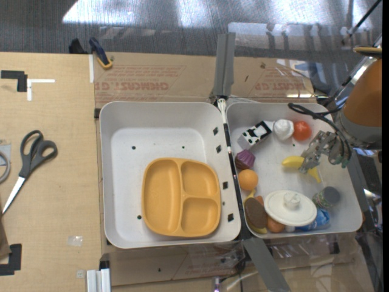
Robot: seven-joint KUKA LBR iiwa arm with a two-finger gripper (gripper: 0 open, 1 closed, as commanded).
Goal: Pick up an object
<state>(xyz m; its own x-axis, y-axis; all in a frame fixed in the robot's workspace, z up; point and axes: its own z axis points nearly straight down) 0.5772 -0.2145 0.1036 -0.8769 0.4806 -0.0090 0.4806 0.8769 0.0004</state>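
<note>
Right bin (349, 224) crowded, toys tight together; left bin (121, 132) open around yellow tray (181, 197).

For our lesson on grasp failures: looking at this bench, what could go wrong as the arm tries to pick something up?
1. The end effector hangs beside the yellow banana-shaped toy; closing could nudge it away.
2. The right bin is crowded: the white lid overlaps neighbours, so a lift might drag several.

My arm (364, 102) wore its orange band over grey. Both bins (121, 163) were white. The divided tray (181, 197) was yellow-orange, the toy cow (255, 134) black and white, the ball (247, 180) orange, the lid (290, 207) white, the banana (293, 161) yellow, and the scissors (33, 154) black-handled.
</note>
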